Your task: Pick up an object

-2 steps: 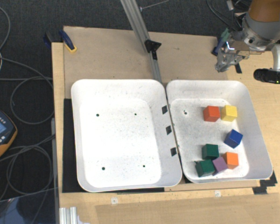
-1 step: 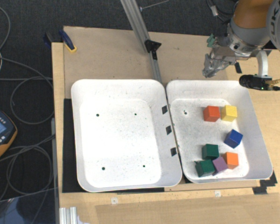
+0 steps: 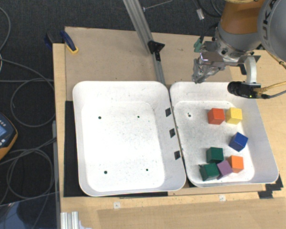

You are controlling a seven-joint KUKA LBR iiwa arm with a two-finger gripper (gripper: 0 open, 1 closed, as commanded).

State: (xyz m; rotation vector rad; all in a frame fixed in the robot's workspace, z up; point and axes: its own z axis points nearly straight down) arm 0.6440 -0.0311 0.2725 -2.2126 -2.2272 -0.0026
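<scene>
Pre-grasp stage, nothing picked yet. End effector (image 3: 199,76) hangs over the far rim of the right bin (image 3: 262,142), well apart from the cubes; can't tell its state, too small/dark. Candidates all in right bin: orange cube (image 3: 216,116) next to yellow cube (image 3: 235,115), blue cube (image 3: 238,141), then a green/purple/orange cluster at near edge. Next move, prob.: shift over one cube, descend. Upper arm cut off at frame top.
</scene>
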